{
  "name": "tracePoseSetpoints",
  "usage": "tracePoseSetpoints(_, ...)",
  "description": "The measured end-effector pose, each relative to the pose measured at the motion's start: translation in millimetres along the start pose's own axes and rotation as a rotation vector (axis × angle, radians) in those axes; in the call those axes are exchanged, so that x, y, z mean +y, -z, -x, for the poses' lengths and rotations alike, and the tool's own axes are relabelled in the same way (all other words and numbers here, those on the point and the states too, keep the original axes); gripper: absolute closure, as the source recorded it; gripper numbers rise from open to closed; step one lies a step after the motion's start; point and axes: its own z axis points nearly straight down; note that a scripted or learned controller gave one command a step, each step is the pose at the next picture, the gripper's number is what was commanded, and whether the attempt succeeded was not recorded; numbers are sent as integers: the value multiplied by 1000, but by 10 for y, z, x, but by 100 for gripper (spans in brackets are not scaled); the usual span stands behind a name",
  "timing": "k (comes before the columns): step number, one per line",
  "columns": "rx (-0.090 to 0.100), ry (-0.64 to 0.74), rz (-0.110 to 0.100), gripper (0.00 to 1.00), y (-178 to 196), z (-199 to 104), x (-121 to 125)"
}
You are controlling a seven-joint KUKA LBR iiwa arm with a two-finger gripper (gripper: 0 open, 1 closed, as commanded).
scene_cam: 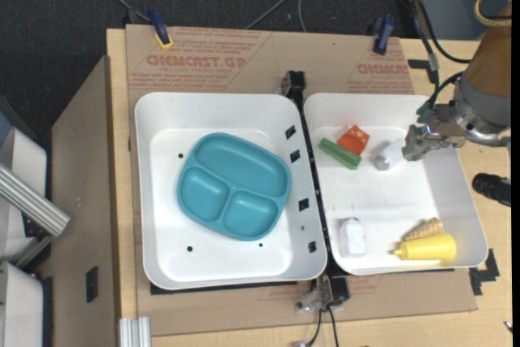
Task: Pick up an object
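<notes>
The right bin (455,199) holds a green stick-shaped piece (339,153) with a small red-orange block (353,140) beside it, a pale grey rounded piece (385,156), a small white block (353,236) and a yellow bottle (426,247) lying on its side by a tan cone-like piece (428,227). My gripper (416,143) hangs over the bin's upper right part, just right of the pale grey piece. The view does not let me judge how its fingers stand, and nothing shows between them.
The left bin (154,175) carries a teal divided plate (233,185). A black divider with clips (305,166) runs between the bins. Blue clamps (160,28) (382,34) hold the cardboard at the back. Cables cross the dark floor behind.
</notes>
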Motion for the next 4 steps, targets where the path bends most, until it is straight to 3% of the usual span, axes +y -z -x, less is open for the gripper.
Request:
tracePoseSetpoints(2, 0, -1, -3, 100, -189, -1098, -74)
tracePoseSetpoints(4, -1, 1, 0, 100, 44, -2235, -102)
